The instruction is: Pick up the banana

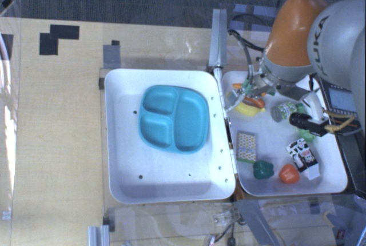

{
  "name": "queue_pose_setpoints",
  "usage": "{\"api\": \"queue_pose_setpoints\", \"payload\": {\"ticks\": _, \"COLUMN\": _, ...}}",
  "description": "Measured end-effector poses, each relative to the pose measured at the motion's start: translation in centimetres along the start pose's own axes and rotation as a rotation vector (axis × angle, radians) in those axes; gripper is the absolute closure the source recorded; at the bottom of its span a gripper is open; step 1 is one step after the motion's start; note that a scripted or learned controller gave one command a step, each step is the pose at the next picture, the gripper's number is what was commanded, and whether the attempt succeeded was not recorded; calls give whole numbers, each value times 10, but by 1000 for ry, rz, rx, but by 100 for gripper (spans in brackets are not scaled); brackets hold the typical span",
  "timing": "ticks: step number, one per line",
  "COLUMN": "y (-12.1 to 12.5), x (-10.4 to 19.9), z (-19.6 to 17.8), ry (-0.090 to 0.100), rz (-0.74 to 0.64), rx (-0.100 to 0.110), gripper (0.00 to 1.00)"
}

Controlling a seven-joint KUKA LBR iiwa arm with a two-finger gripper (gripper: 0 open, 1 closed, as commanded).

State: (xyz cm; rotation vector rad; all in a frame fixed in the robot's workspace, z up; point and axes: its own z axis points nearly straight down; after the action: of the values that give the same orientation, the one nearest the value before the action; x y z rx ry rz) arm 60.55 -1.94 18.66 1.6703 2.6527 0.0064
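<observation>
1. You have one grey arm point(326, 39) with an orange band, entering from 3 o'clock.
2. Two white bins: the left bin point(120, 142) holds one blue, three-part tray point(174, 118).
3. In the right bin point(331, 176), one yellow banana point(247, 108) lies at 10 o'clock, partly hidden under the gripper point(251, 89); you cannot tell how its fingers stand.

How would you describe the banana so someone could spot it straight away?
Look in the right bin, at its upper left corner beneath the arm's wrist. The banana is the small yellow curved piece there, beside an orange carrot-like piece; nothing else nearby is yellow.
</observation>
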Motion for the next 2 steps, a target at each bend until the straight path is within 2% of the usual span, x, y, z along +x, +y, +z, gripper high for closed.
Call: {"api": "queue_pose_setpoints", "payload": {"ticks": 2, "y": 8, "x": 29, "z": 1, "ry": 2, "rz": 65, "rx": 2, "gripper": 0}}
